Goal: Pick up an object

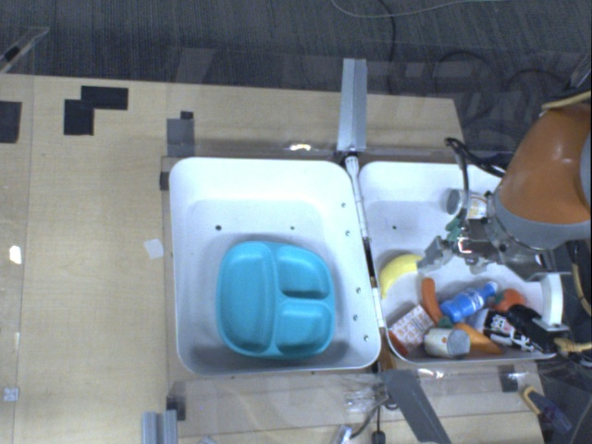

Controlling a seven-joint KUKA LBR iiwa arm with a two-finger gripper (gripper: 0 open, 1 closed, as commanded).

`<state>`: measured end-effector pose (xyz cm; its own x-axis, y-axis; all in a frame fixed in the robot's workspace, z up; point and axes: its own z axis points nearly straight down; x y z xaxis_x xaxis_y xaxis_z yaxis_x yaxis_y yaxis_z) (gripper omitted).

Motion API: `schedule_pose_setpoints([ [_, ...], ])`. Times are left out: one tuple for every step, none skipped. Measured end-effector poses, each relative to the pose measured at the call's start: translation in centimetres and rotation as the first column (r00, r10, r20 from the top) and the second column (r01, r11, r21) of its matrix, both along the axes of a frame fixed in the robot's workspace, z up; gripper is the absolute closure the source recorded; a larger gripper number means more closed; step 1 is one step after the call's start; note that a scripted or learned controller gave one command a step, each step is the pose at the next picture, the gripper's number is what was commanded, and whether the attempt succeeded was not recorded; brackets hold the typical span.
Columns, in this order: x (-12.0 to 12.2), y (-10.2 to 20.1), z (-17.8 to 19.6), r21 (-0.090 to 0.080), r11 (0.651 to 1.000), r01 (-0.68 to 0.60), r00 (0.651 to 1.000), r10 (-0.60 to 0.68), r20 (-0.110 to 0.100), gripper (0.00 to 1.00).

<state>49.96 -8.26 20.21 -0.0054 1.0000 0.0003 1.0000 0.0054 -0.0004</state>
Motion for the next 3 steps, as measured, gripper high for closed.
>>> schedule_pose_setpoints([
  [0.7, -2.3, -10.7, 0.001, 0.986, 0.164, 0.986, -0.164, 0.001, 0.0],
  [0.7, -2.2, -9.8, 0.001, 0.987, 0.162, 0.987, -0.162, 0.002, 1.0],
  [-0.4, 3.4, 3.1, 0.0, 0.995, 0.104, 0.995, -0.104, 0.004, 1.0],
])
